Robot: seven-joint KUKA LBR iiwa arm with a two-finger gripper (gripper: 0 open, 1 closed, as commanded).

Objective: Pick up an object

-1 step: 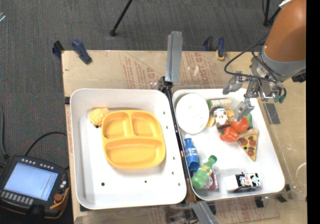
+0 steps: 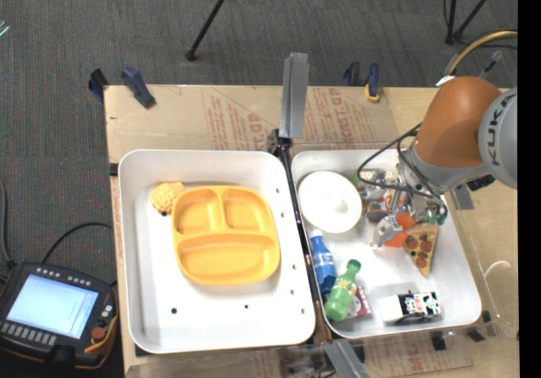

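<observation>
My gripper hangs low in the right bin, near its middle, under the arm's orange band. Just below it to the right lies a toy pizza slice, and a small orange piece shows right beside the gripper. A white bowl sits to its left. Along the bin's left wall lie a blue bottle and a green bottle. A black and white box rests at the front right corner.
The left bin holds a yellow divided plate and a small yellow knobbly toy at its upper left. A pendant with a screen lies on the floor at the left. Clamps stand along the bench's back edge.
</observation>
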